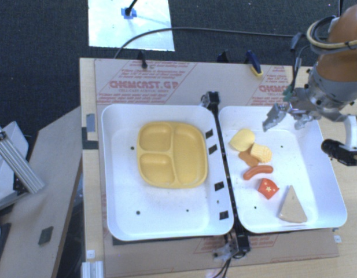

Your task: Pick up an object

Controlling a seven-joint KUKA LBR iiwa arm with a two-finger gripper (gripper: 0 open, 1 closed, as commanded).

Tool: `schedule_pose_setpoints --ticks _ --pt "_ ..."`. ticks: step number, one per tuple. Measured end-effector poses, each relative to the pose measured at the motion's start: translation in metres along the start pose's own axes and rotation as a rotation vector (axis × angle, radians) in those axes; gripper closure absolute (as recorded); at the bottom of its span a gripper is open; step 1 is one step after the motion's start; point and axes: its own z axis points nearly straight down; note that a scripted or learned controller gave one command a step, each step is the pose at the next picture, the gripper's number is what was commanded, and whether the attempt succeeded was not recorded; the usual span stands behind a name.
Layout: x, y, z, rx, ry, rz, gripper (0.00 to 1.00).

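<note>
The gripper (288, 116) hovers with fingers spread and empty over the right bin (317, 155), near the toy food. The sausage (258, 171) at the bin's middle looks light, stiff and smooth; best pinched across its narrow middle

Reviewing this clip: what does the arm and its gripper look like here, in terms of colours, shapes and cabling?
The arm is rounded, with an orange band over a grey metallic wrist housing. A yellowish cable loops beside the orange part at the top. The gripper is grey metal with slim, angular fingers. A dark fitting sticks out below the wrist. No markings are readable.
</note>
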Motion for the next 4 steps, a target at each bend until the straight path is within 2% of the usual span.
schedule_pose_setpoints --ticks 1,2,3,4 --pt "0.000 0.002 -0.006 -0.012 -0.001 -0.002 0.00" --pt "-0.003 -0.004 0.053 -0.006 -0.001 0.001 0.00" --pt "-0.003 0.003 0.097 -0.009 -0.001 0.000 0.00" --pt "-0.005 -0.006 0.145 -0.006 -0.001 0.001 0.00"
